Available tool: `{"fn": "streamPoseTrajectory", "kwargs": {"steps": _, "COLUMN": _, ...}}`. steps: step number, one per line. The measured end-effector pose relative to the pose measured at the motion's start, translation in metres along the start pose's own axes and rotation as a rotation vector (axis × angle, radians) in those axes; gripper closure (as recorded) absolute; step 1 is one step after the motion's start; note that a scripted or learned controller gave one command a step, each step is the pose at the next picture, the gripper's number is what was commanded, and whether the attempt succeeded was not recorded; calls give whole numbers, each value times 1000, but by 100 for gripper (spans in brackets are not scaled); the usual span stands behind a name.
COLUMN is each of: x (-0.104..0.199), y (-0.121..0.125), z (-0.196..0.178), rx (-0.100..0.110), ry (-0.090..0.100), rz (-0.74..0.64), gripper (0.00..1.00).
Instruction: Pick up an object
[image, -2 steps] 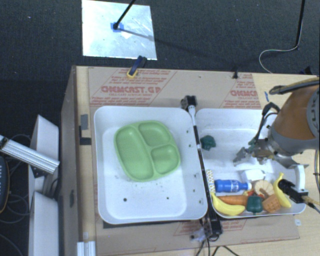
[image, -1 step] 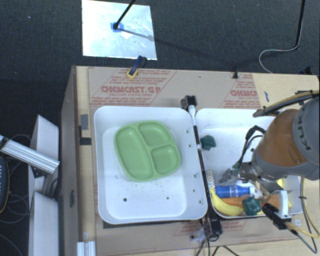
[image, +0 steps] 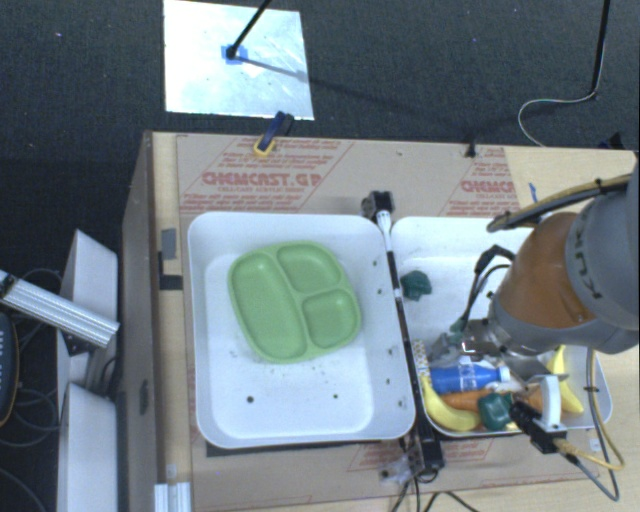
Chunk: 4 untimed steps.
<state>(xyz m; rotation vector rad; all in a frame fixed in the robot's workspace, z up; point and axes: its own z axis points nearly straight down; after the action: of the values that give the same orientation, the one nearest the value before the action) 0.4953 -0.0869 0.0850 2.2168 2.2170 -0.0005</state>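
— Which step is judged in hand?
— The reach: the gripper (image: 478, 372) is lowered over the bottle (image: 468, 378) at the right bin's (image: 440, 232) near edge.
— And its grip?
— That cannot be told; a firm closing is called for next.

- Two bins sit side by side on the desk (image: 300, 170), the left bin (image: 215, 330) touching the right bin (image: 440, 240) along a shared edge.
- A divided plate (image: 293, 300) lies in the left bin, toward its rear.
- A small crumpled object (image: 416, 284) lies in the right bin near the shared edge.
- A bottle (image: 465, 378), a banana (image: 445, 415) and a carrot (image: 465, 402) cluster at the right bin's front.
- The arm (image: 560, 285) hangs over the right bin.
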Motion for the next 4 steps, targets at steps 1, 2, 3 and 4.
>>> {"fn": "streamPoseTrajectory", "kwargs": {"steps": 1, "x": 1, "y": 0, "z": 0, "rx": -2, "ry": -1, "rz": 1, "gripper": 0}}
{"fn": "streamPoseTrajectory", "kwargs": {"steps": 2, "x": 3, "y": 1, "z": -11, "rx": -4, "ry": 3, "rz": -2, "gripper": 100}}
{"fn": "streamPoseTrajectory", "kwargs": {"steps": 3, "x": 2, "y": 1, "z": -11, "rx": -4, "ry": 2, "rz": -1, "gripper": 0}}
{"fn": "streamPoseTrajectory", "kwargs": {"steps": 4, "x": 2, "y": 2, "z": -21, "rx": -6, "ry": 2, "rz": -3, "gripper": 100}}
